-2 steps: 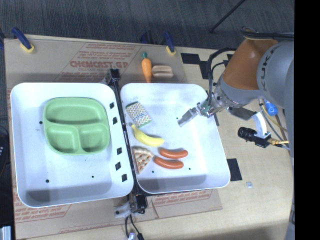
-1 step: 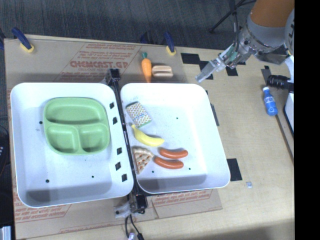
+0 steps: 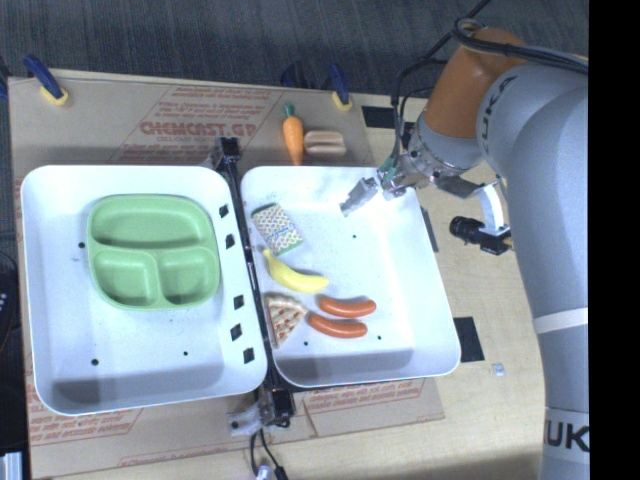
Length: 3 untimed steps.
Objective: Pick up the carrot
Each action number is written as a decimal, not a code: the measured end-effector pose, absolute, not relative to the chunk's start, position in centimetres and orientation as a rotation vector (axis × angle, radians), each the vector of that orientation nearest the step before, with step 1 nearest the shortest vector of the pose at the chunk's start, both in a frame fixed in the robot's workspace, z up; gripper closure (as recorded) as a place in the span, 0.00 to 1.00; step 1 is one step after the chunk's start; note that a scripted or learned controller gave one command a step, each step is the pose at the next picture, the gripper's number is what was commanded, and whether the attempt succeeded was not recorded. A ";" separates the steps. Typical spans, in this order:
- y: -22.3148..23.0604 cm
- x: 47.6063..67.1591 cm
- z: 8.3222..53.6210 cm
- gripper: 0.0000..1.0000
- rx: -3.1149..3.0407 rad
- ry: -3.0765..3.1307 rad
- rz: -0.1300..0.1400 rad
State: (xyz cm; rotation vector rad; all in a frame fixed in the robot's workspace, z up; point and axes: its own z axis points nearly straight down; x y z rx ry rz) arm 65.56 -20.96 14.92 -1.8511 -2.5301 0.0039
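The carrot (image 3: 292,136), orange with a green top, lies on the cardboard just behind the right bin's far rim, outside both bins. My gripper (image 3: 362,196) hangs over the far right part of the right bin (image 3: 420,268), to the right of the carrot and a little nearer the front. Nothing shows between its fingers, and the slant of the view hides how far apart they are.
A tan bun-like item (image 3: 324,144) lies beside the carrot on the cardboard. The right bin holds a patterned packet (image 3: 277,227), a banana (image 3: 293,274), two sausages (image 3: 340,316) and a waffle slice (image 3: 285,318). A green divided tray (image 3: 153,250) sits in the left bin.
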 end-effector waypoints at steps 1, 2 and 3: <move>-21.1 61.4 9.1 0.00 -2.316 -2.116 0.004; -21.1 61.5 10.2 1.00 -2.311 -2.120 0.004; -17.2 57.3 21.2 1.00 -2.415 -2.007 0.003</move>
